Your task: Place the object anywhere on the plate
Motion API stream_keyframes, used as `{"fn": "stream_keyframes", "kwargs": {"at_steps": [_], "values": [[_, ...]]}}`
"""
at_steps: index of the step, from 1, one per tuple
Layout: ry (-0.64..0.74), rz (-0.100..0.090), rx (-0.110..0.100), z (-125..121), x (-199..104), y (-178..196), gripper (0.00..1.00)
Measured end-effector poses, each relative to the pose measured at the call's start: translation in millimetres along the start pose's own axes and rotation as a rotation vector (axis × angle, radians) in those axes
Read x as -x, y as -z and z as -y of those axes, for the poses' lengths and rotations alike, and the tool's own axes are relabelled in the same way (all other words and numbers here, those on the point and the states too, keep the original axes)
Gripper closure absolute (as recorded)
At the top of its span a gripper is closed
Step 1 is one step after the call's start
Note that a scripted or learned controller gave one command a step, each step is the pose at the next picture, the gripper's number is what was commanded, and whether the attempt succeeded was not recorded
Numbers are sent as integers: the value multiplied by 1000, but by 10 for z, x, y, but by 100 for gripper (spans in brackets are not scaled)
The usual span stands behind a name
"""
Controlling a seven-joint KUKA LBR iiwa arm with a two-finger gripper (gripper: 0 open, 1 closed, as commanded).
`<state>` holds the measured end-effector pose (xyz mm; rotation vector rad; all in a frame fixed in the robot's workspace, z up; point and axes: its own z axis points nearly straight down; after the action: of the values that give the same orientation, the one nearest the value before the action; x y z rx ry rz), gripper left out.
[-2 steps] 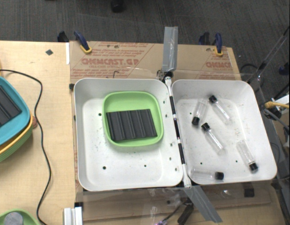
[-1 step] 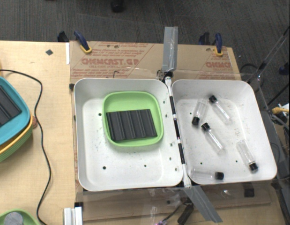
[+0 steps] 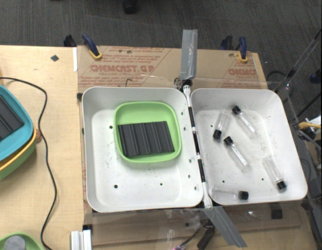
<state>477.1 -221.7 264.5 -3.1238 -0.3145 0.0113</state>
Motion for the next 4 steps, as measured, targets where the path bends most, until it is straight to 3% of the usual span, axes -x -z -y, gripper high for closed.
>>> {"fn": "stream_keyframes", "kwargs": {"at_steps": [1, 3, 4], "values": [[-2, 0, 0, 0, 1, -190, 0], [3, -2, 1, -4, -3, 29, 0], [0, -1, 0, -2, 1, -171, 0]]}}
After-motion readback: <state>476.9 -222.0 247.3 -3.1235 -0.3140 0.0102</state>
